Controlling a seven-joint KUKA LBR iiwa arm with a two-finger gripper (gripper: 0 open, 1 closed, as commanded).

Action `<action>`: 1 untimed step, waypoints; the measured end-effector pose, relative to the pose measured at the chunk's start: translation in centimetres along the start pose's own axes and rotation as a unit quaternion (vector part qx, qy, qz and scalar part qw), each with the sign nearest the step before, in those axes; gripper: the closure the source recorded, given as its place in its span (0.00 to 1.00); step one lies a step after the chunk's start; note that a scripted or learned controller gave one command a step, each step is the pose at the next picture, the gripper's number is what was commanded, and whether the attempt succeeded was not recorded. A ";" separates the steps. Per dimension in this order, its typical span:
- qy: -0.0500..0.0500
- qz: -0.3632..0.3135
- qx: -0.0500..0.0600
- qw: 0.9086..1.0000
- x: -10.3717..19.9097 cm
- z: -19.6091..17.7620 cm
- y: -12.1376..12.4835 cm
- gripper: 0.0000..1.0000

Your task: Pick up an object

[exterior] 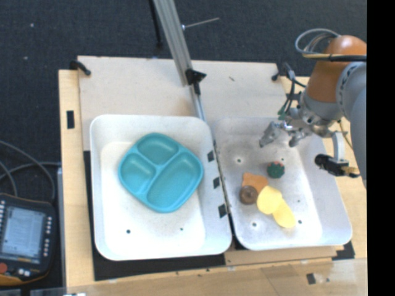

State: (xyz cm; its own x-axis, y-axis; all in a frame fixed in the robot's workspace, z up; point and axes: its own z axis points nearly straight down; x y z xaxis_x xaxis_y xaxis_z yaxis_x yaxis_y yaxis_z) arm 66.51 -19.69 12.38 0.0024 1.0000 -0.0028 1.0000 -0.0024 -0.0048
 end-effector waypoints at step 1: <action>-0.001 -0.001 -0.005 1.000 -0.1 -1.7 0.2 1.00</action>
State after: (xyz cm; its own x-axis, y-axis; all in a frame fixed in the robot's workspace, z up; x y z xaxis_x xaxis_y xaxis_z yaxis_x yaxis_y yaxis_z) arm 66.76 -19.79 14.04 0.0012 1.0000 -0.0055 1.0000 -0.0012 0.0050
